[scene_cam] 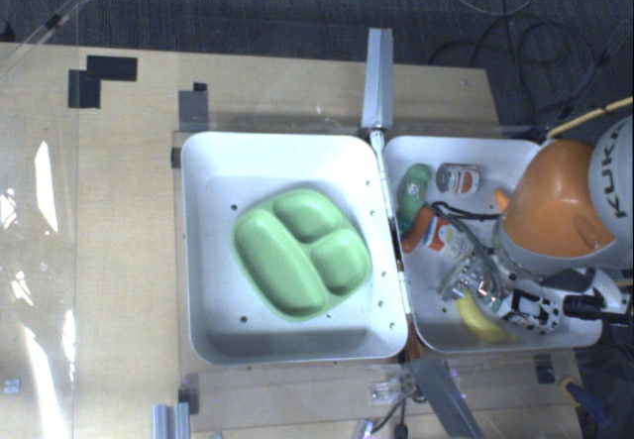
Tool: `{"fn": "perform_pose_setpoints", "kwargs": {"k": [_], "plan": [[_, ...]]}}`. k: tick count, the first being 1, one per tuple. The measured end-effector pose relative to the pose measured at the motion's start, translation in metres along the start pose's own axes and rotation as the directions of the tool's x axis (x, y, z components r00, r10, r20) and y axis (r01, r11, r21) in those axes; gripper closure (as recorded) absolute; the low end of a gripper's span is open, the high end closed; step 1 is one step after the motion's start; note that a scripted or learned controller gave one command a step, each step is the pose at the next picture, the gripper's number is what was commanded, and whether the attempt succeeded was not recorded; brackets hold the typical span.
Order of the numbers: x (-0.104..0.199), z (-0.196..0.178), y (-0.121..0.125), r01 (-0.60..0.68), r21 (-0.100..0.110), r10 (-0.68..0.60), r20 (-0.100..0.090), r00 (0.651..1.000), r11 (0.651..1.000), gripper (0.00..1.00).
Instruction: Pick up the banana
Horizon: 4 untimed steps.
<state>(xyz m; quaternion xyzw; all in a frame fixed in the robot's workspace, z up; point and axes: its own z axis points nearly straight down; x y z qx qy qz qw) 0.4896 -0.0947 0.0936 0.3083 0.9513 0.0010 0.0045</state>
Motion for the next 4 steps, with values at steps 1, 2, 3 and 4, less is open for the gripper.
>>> {"fn": "perform_pose_setpoints", "kwargs": {"k": [1, 2, 3, 4], "plan": [[-0.007, -0.092, 0.059, -0.187, -0.001, 0.187, 0.001, 0.982, 0.982, 1.0], [-0.007, -0.092, 0.059, -0.187, -0.001, 0.187, 0.001, 0.982, 0.982, 0.0], [0.017, -0.092, 0.023, -0.08, 0.001, 0.08, -0.001, 0.997, 0.997, 0.0], [0.015, -0.103, 0.026, -0.076, -0.005, 0.076, 0.007, 0.997, 0.997, 1.0]]}}
